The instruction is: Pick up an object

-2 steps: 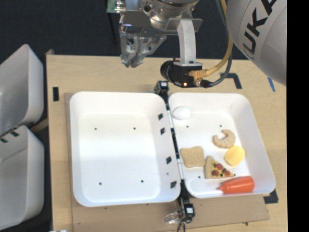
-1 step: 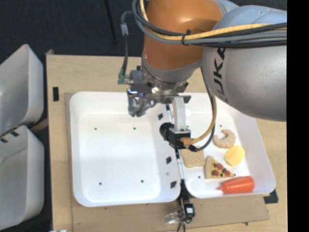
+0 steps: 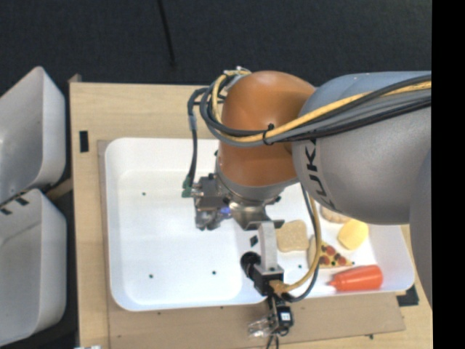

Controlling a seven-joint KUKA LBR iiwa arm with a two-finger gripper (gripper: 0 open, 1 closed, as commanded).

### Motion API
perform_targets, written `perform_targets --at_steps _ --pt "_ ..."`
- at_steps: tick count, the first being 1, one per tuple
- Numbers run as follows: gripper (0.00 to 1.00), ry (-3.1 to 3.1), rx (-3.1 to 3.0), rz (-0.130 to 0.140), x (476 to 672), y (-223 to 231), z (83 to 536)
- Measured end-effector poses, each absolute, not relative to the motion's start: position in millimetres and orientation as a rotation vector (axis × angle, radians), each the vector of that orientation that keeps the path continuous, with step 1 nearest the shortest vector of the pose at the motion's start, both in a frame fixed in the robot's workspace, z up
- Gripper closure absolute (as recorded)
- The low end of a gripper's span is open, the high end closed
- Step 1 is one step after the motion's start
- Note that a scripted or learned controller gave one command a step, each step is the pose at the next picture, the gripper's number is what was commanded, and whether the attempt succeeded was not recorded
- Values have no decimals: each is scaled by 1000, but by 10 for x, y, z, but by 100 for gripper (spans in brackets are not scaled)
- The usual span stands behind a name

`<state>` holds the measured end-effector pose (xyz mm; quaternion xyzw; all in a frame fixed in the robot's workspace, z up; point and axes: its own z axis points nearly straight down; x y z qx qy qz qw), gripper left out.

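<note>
My grey arm with its orange band (image 3: 258, 133) reaches in from the right and covers the middle of the bins. Below the band, the gripper (image 3: 208, 214) hangs over the white floor of the left bin (image 3: 127, 217); its tip is dark and partly hidden by the wrist. In the right bin lie a tan bread-like slice (image 3: 293, 236), a yellow rounded piece (image 3: 354, 233), an orange carrot-shaped toy (image 3: 357, 278) and a small red-and-yellow item (image 3: 331, 253). All of them lie to the right of the gripper and apart from it.
Cables (image 3: 200, 133) loop from the wrist down to a mount at the bin's front rim (image 3: 265, 271). The wooden bench (image 3: 87, 217) frames the bins. Two white moulded shapes (image 3: 25, 129) stand off the bench at the left.
</note>
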<state>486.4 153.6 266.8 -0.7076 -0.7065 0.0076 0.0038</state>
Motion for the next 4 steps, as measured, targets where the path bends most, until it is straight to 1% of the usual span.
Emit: perform_targets --at_steps 1,2,3,4 --pt "100 -2208 -2233 12 4899 495 2338" --pt "100 -2230 -2222 -13 4916 670 3524" --pt "100 -2232 -2214 -8 4908 1225 4167" --pt "100 -2209 -2221 26 4988 715 2369"
